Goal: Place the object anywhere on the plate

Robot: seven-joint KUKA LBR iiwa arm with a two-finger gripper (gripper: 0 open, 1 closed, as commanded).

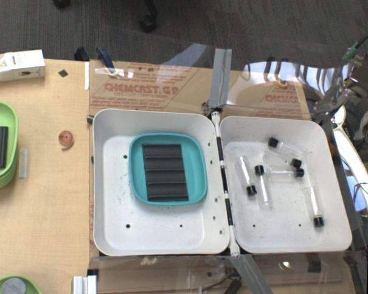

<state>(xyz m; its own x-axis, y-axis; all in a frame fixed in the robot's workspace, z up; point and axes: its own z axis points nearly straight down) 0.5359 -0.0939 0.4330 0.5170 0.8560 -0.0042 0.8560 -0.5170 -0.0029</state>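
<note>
The tubes (261,184) lie loose in the right bin (326,238), some touching or crossing. The teal plate (198,174) sits in the left bin (108,219), with a dark ridged block (164,171) on it. I cannot tell how the fingers stand. Best to pick the lone tube (312,205) near the right wall, grab its middle, then set it low on the plate.

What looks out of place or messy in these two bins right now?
Nothing looks spilled or broken. The clear vials lie scattered at different angles in the right bin. The teal plate sits in the left bin, with a dark ridged block already on it.
</note>
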